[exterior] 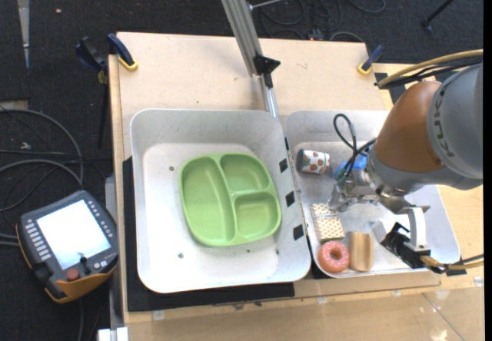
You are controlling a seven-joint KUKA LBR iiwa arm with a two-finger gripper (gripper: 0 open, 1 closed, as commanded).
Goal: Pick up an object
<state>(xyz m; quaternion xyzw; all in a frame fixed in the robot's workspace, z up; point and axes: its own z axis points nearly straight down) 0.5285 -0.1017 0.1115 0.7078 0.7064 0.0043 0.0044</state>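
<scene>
The desk [192,71] is a pale wooden board with two shallow white bins side by side on it. The left bin [154,178] carries a light green plate [229,197] with three compartments, lying flat near the bin's middle. The grey arm [438,132], with its orange band, reaches in from the right edge of the desk and hangs over the right bin [442,220].

The tool [347,192] sits below the wrist, over the middle of the right bin; whether it is apart or together I cannot tell, since the wrist and cables cover it. Nothing can be seen between its tips.

Four small things lie in the right bin. A small cup [314,161], white with red-orange marks, lies on its side near the bin's left wall, toward the far side. A tan roll [360,250] shaped like a short bread bun stands near the bin's front edge. Just beside it on the left is a pink frosted doughnut [334,256] with a hole in the centre, lying flat at the front left corner. Just behind the doughnut lies a small flat checked waffle [328,224], pale with a reddish grid, near the tool but apart from it.
</scene>
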